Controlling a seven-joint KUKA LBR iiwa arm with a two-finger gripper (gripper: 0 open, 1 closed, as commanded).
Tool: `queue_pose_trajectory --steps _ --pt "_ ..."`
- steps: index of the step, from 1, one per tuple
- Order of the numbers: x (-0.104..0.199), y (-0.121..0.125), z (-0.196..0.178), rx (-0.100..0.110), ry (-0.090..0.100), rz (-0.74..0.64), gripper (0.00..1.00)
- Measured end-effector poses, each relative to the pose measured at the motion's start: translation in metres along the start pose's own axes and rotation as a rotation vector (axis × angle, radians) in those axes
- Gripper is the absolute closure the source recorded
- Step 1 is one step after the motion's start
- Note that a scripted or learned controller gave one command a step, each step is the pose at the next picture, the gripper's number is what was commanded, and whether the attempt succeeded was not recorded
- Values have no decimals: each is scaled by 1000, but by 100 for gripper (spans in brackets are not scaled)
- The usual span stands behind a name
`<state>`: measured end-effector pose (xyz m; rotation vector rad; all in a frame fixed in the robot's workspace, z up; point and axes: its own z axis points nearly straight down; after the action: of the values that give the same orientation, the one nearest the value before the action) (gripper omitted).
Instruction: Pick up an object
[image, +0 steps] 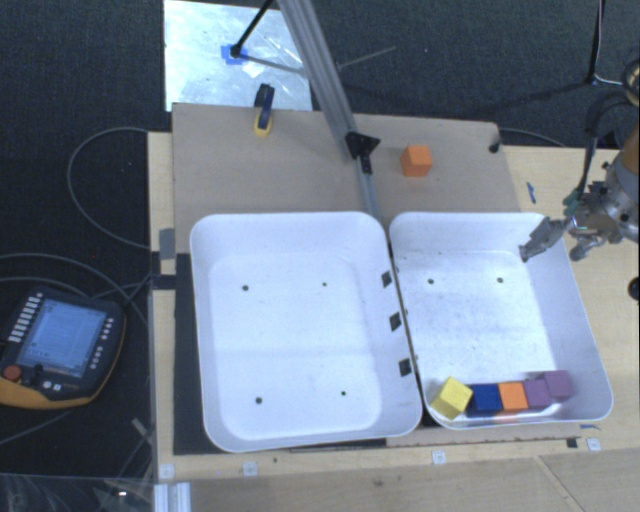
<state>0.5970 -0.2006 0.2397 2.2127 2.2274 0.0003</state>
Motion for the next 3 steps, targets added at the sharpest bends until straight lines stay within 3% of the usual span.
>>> queue_pose_trajectory --steps 1,2,3 --pt "12 -42 72 8 4 6 0" --pt "100 -68 146 8 7 -4 0" --pt "122 -73 45 -9 1 -2 0"
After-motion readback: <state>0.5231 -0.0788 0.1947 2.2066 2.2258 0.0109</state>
